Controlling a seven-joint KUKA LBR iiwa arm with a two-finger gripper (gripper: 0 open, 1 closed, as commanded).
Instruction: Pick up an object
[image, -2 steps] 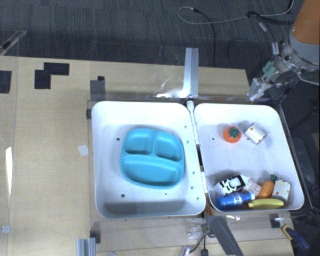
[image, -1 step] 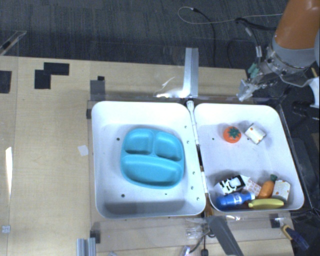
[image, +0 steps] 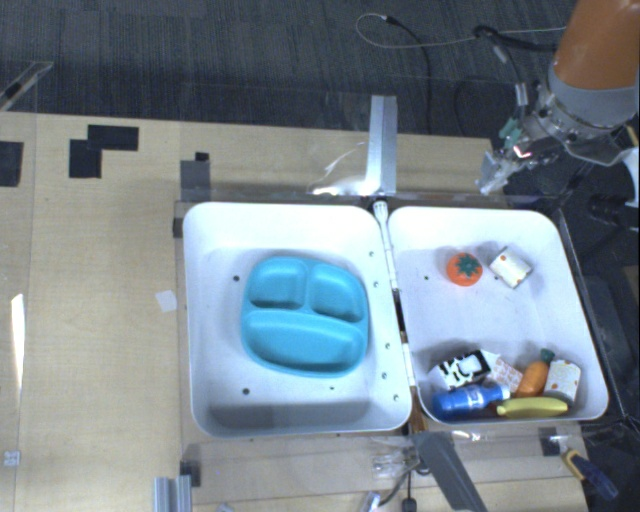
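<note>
Nearest the lens, along the right bin's (image: 560, 250) near wall, huddle a blue bottle (image: 466, 401), yellow banana (image: 532, 406), carrot (image: 533, 377) and small cartons. Left bin (image: 210, 300) carries a blue divided plate (image: 303, 313). Farther back lie an orange fruit (image: 464, 268) and white block (image: 509, 267). Beyond the desk's far rim the jaws (image: 497, 170) hover, perhaps empty; their spread I cannot tell.

We see two white bins, the left bin (image: 200, 300) and the right bin (image: 560, 300), on a pale tan bench (image: 90, 300). The divided plate (image: 303, 313) is sky blue. We note an orange tomato (image: 464, 269) topped green, a white box (image: 510, 267), a black-and-white patterned carton (image: 462, 368), a blue bottle (image: 464, 401), a yellow banana (image: 534, 407) and an orange carrot (image: 534, 376).
</note>
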